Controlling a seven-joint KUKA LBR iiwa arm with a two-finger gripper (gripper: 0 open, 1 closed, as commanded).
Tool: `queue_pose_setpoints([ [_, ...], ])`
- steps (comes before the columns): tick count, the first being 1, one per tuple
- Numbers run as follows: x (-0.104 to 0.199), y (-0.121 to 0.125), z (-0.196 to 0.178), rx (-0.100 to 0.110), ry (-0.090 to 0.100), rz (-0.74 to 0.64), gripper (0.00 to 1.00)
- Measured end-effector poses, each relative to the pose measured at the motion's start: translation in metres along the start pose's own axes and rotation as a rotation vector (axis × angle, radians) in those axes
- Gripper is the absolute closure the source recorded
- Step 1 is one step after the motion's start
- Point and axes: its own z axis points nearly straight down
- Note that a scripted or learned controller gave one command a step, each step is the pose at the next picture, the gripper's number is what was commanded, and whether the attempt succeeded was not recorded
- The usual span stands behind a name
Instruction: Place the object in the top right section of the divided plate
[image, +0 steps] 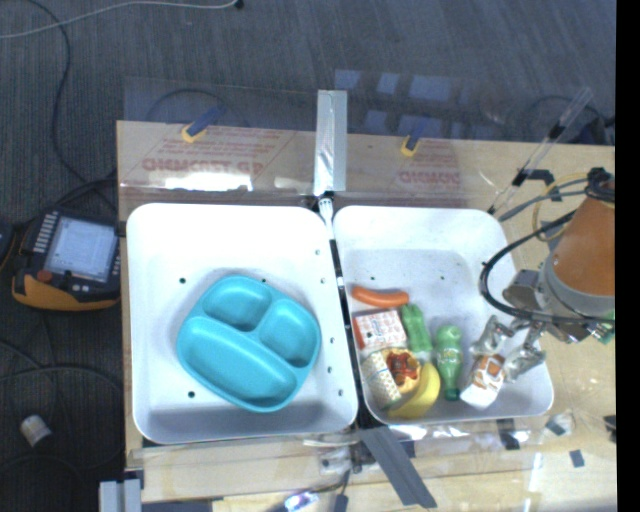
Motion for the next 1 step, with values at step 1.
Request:
queue_pose_setpoints([
  [1, 0.0084, 0.0112, -0.1618, 0.001, -0.007, -0.111, 1.00],
])
